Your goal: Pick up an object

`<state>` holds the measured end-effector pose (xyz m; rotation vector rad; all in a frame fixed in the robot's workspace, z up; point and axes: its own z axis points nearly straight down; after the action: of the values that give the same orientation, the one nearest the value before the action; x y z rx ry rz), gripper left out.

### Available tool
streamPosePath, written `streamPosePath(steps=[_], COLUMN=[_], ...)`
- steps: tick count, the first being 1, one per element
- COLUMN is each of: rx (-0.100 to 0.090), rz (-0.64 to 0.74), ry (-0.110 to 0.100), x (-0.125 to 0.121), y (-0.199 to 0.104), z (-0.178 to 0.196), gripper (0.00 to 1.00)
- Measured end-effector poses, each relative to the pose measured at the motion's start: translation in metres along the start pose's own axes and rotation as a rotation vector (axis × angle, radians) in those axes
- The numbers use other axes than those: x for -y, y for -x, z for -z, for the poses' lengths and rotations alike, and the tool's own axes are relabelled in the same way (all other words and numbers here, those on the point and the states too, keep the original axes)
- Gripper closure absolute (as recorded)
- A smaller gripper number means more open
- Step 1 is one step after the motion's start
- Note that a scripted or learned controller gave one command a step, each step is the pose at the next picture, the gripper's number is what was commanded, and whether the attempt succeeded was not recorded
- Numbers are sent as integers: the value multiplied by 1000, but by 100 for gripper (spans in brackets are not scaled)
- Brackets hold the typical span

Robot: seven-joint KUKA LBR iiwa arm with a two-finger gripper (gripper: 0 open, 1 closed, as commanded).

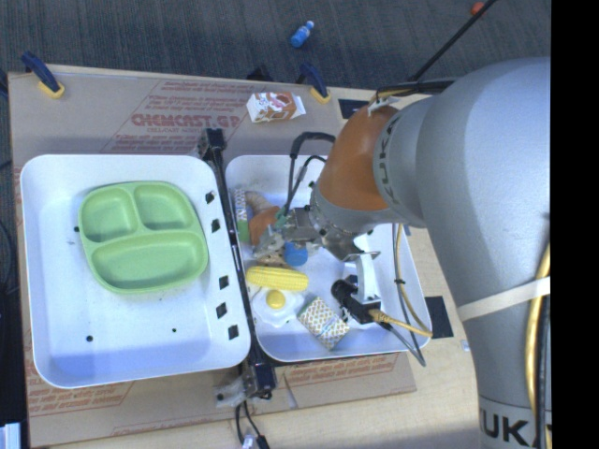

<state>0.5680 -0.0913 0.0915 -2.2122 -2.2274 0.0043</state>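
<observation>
The gripper sits low in the right bin among crowded toys; whether its jaws are wide or narrow I cannot tell. Risk: nudging the corn (just beside) instead of gripping anything.

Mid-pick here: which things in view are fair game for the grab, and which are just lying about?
For the job: gripper; corn cob, fried egg, patterned block, blue piece, all in the right bin.

Lying about: green divided plate in the left bin; packet; blue cap.
</observation>
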Motion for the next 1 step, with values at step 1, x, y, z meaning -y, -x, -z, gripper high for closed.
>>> streamPosePath(steps=[1], rx=[-1], rz=[0], ry=[-1], x=[57], y=[3], z=[0], gripper=[0])
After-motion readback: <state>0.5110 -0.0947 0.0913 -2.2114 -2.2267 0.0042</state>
